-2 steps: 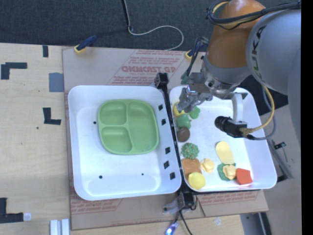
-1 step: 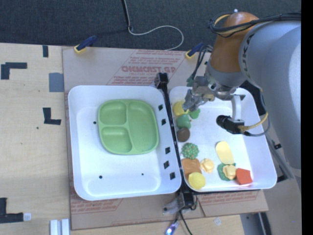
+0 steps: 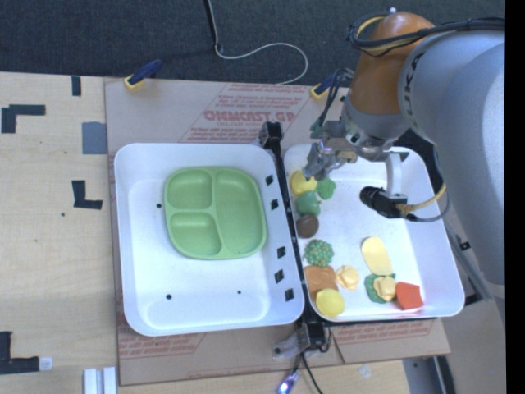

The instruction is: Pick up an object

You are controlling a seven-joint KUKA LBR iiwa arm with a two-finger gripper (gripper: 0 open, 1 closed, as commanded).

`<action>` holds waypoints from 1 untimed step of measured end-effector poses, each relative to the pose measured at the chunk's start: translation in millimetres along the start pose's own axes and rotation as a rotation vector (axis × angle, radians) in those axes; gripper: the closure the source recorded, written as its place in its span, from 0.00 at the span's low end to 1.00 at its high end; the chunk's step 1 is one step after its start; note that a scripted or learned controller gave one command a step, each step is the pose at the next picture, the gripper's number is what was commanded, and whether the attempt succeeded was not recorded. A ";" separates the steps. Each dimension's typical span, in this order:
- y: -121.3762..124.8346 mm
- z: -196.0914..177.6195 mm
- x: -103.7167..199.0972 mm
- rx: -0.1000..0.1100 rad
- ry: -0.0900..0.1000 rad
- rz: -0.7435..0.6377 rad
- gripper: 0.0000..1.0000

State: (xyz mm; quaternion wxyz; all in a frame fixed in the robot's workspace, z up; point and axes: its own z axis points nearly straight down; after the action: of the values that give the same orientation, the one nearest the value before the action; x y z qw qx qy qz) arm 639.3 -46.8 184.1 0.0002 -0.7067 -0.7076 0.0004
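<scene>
The arm (image 3: 426,80) comes in from the right and bends down over the right-hand bin (image 3: 426,220), its gripper (image 3: 316,167) lowered near that bin's upper left corner, close to the divider between the two bins. The tip sits right above a small yellow piece (image 3: 302,184) and a green piece (image 3: 326,190), close enough that it may be touching them, though from here I cannot tell if it is open or closed or whether it has anything. Below those, along the left wall, lie another green lump (image 3: 308,203), a brown ball (image 3: 307,226), a broccoli-like piece (image 3: 319,252), an orange block (image 3: 321,277) and a yellow ball (image 3: 330,303). Further right are a pale yellow oval (image 3: 377,255) and a red block (image 3: 408,295). The left bin (image 3: 135,220) holds a green divided plate (image 3: 216,212).
</scene>
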 end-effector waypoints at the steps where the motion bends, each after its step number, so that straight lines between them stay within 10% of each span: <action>1: 16.3 -15.8 -51.9 -0.002 -0.002 0.004 1.00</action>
State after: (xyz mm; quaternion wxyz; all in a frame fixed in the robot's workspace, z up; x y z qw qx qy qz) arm 655.7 -98.7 199.9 -0.0015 -0.7080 -0.7062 0.0003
